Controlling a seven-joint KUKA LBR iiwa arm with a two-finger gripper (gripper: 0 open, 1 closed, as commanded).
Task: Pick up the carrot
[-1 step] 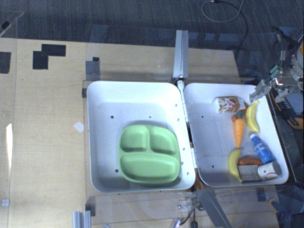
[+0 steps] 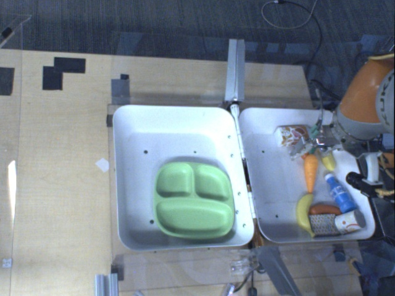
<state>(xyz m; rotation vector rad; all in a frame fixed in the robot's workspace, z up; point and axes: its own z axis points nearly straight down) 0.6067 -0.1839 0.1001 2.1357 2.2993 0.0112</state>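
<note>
The small orange tapered carrot (image 2: 310, 171) is lying in the right shallow white bin (image 2: 271, 184), beside a blue bottle (image 2: 337, 192) and yellow banana (image 2: 303, 212). The gripper (image 2: 319, 139) is being held just above it. Finger state cannot be told.

Two white bins sit side by side. The left bin (image 2: 133, 140) holds a green plate (image 2: 194, 198) with three parts. In the right bin (image 2: 265, 184) lies the orange carrot (image 2: 310, 172), with a yellow banana (image 2: 303, 212) and a blue bottle (image 2: 337, 192) near it. The gripper (image 2: 321, 142) hangs just above the carrot's top end.
</note>
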